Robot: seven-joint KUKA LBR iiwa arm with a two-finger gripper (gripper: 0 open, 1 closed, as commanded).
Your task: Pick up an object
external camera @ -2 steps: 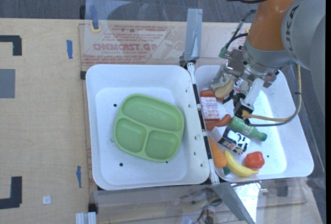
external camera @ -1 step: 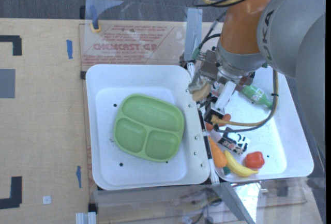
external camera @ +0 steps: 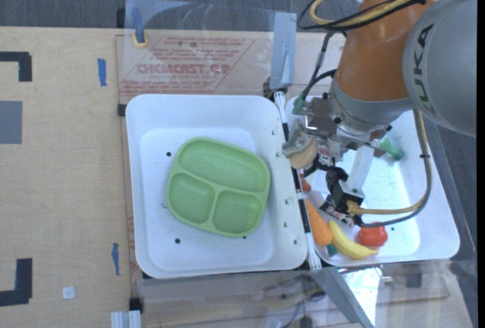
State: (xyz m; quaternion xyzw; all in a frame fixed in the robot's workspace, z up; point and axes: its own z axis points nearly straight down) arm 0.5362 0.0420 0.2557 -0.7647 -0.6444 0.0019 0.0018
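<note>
step: reach into right-hand bin (external camera: 443,232) | jaws: above toy banana (external camera: 350,242) and carrot (external camera: 318,224), spread cannot tell | tip: centre on one toy, clear of its neighbour, descend straight

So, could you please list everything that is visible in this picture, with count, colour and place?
bench: one, pale wood, under everything
left bin: one, white, on the bench
right bin: one, white, beside the left bin
board: one, pale with red print, behind the left bin
plate: one, green, three compartments, in the left bin
banana: one, yellow, front of the right bin
carrot: one, orange, beside the banana
red fruit: one, red, next to the banana
green piece: one, small, right bin, partly hidden
arm: one, grey with orange band, over the right bin
</note>
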